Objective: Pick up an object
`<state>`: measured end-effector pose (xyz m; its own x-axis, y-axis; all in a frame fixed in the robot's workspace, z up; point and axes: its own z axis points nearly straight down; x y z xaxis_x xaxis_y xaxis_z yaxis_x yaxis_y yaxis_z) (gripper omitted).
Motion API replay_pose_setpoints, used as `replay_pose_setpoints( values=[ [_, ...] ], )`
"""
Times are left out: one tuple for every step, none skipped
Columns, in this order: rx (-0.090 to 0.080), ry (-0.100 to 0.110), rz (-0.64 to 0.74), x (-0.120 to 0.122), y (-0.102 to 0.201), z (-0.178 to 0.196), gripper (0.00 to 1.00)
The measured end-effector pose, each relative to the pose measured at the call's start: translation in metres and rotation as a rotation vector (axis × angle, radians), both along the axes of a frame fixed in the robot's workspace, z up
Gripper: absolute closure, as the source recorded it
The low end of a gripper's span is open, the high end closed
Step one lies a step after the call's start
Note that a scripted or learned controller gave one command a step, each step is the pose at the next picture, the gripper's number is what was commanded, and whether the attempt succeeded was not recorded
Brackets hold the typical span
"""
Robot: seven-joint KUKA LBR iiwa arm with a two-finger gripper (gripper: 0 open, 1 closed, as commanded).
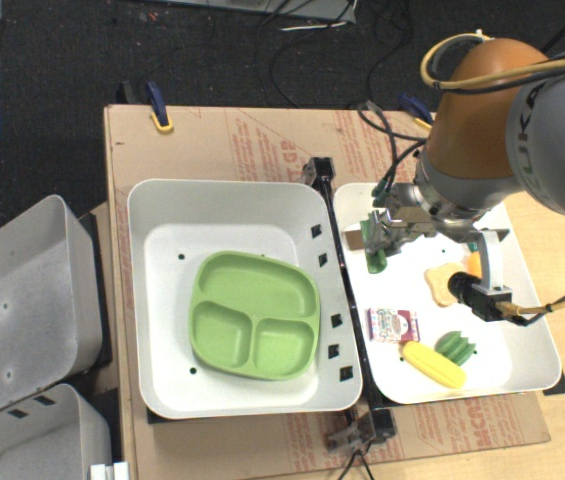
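My gripper [382,230] hangs low over the left part of the right bin [532,368], near its back wall. A small dark green piece [375,260] shows just under it; whether it is held I cannot tell. Further toward the front lie a pink and white packet [393,324], a yellow corn-like toy [433,364] and a green ridged piece [455,346]. A tan toast-like piece [440,282] and a small orange piece [473,265] lie to the gripper's right.
The left bin [152,218] holds a light green divided plate [254,315]. A ridge with black clips [337,298] separates the two bins. The arm's grey and orange body [492,118] covers the right bin's back. Grey tubs [22,298] stand at far left.
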<state>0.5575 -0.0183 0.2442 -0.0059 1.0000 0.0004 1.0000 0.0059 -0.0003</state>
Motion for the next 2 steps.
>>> replay_pose_setpoints(
  values=[
    [0.0, 0.002, -0.001, -0.012, 0.056, -0.012, 1.0],
    [0.0, 0.0, -0.001, -0.01, 0.099, -0.013, 1.0]
  ],
)
